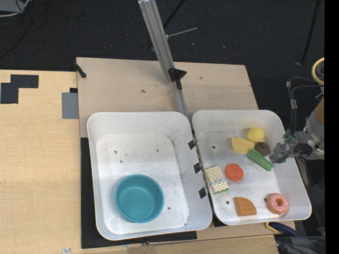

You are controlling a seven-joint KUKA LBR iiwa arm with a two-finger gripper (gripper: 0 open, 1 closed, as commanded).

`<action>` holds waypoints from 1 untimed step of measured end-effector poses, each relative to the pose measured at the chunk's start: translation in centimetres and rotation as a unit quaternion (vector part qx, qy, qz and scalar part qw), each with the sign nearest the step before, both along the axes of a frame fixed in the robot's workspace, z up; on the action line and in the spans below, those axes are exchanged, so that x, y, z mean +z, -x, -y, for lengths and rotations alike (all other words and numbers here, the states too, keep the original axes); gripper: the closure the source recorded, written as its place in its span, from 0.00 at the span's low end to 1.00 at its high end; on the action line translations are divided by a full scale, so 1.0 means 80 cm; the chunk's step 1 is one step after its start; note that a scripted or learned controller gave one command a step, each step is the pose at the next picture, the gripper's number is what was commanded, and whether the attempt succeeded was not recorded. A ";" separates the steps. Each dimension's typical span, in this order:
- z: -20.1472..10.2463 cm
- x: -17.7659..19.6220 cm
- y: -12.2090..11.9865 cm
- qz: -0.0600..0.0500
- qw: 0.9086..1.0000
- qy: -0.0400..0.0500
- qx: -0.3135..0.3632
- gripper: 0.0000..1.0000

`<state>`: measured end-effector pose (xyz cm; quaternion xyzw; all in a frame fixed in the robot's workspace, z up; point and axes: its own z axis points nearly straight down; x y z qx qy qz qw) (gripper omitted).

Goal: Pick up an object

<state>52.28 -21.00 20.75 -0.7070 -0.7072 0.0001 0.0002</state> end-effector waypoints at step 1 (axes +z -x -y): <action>0.000 0.000 0.000 0.000 1.000 0.000 0.000 0.00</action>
